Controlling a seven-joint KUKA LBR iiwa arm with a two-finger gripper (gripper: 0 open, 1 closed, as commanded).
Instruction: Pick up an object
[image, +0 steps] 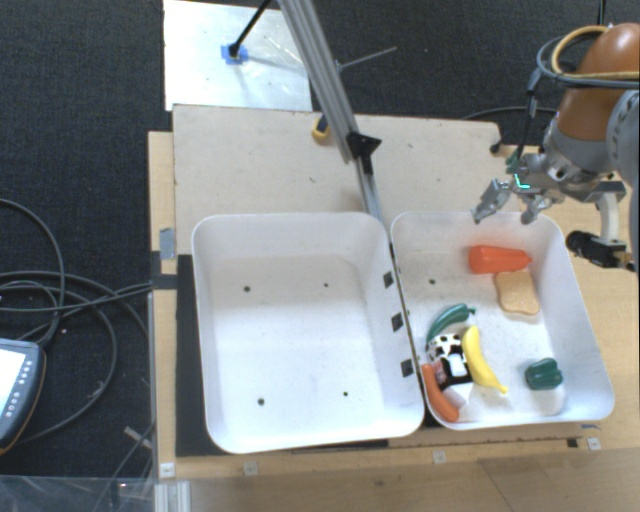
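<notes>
The right bin (585, 330) holds an orange carrot (498, 259), a tan bread slice (517, 293), a yellow banana (481, 361), a green pepper (543, 374), a green bean-like piece (450, 318), a black-and-white toy (452, 357) and a small red-orange piece (440, 393). My gripper (512, 204) hangs above the far rim of the right bin, up and slightly right of the carrot. Its two grey fingers are spread apart with nothing between them.
The left bin (215, 300) lies beside the right one. A slanted metal pole (330, 85) crosses the back of the bench. Cables and a pendant (15, 385) lie on the floor at the left.
</notes>
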